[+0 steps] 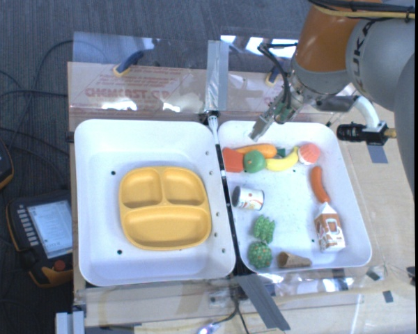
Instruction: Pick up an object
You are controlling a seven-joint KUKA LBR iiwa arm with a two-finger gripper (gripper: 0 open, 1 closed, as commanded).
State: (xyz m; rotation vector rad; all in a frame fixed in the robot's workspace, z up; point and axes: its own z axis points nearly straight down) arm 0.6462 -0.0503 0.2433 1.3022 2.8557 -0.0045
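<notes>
The end effector [262, 126] hangs above the right bin's [348, 179] far edge; whether it is open cannot be told. Just beneath lie a carrot [258, 150], green apple [254, 161] and banana [284, 161]. The left bin [97, 152] holds a yellow divided plate [166, 207].

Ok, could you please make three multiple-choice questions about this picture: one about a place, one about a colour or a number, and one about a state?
1. Where does the yellow divided plate lie?
A. in the left bin
B. in the right bin
C. on the floor

2. What colour is the sausage?
A. blue
B. red-orange
C. white

3. How is the small can standing?
A. upright
B. on its side
C. upside down on the plate

Answers:
1 A: the plate sits in the left bin, with the food toys in the right bin.
2 B: it is plainly red-orange.
3 B: it lies flat, one end showing.
</notes>
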